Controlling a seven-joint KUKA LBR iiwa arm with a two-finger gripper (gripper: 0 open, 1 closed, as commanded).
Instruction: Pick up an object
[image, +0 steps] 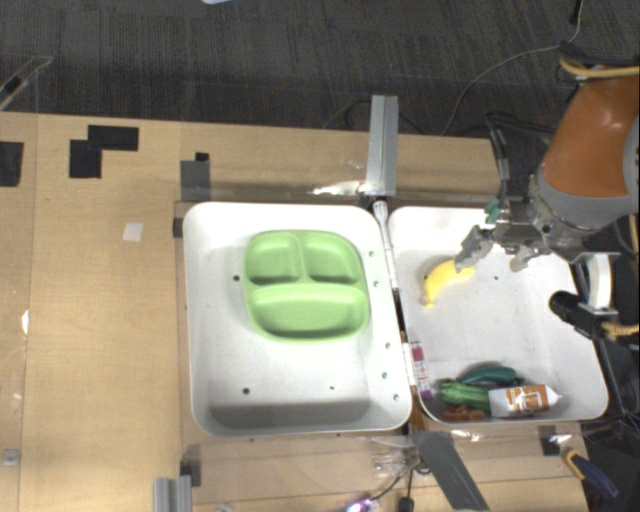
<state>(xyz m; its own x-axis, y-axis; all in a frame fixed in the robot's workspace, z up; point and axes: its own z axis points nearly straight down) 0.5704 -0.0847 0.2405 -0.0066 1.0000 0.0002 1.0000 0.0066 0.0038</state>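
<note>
Farthest left of the banana (441, 281), bare worktop (90, 300) carrying a few black patches and a small grey square. Nearer, the left bin (205, 400) holding a green divided tray (304, 283), three compartments up, roughly centred. Along the seam between the two bins, a grey metal post (383, 145) standing just behind the rims.

Then the right bin (590, 400), and in its far-left part the banana itself: yellow, short, lying flat on the white floor, close beside the dividing rim but apparently not touching it. Long axis running on a slant, lower end toward the front-left, upper end rising back and to the right, toward the gripper.

Immediately right of the banana's upper end, the gripper (497, 250), hanging from the grey wrist with its orange band (590, 130) beyond. Fingers apart, nothing between them: one tip down near the banana's upper end, possibly touching it, the other well clear to the right. So the banana lies left and slightly forward of the gripper, mostly outside the span of the fingers, not straddled.

In front of the banana, against the right bin's near wall, a cluster: a green-handled tool (488, 376), something reddish-brown beneath it, and a small white bottle with an orange label (520, 400) lying on its side.

Judged from this: a small shift left and forward needed to centre over the banana, with the fingers set across its slanted axis.
</note>
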